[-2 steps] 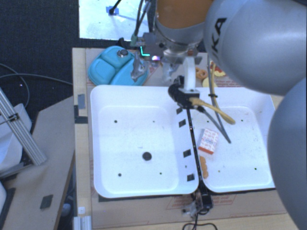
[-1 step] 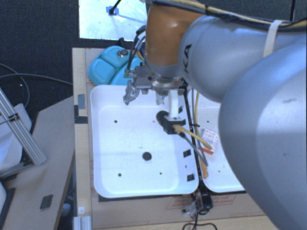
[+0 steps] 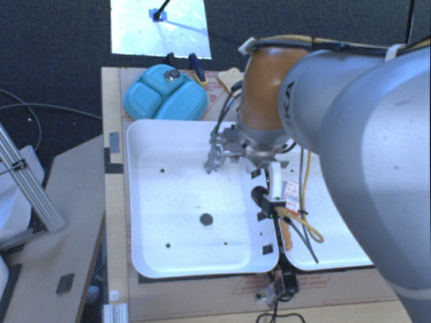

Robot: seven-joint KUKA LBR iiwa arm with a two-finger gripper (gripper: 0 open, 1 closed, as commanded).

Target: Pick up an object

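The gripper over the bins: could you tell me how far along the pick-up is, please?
Done: the arm has reached over the bins. In hand: the gripper hangs above the left bin; no object shows in it. Left: grasping something, perhaps the small dark disc.

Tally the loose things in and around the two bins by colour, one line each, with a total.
Blue: 1, the blue container behind the left bin
Dark grey: 1, the small disc in the left bin
Orange: 1, the orange stick in the right bin
Total: 3
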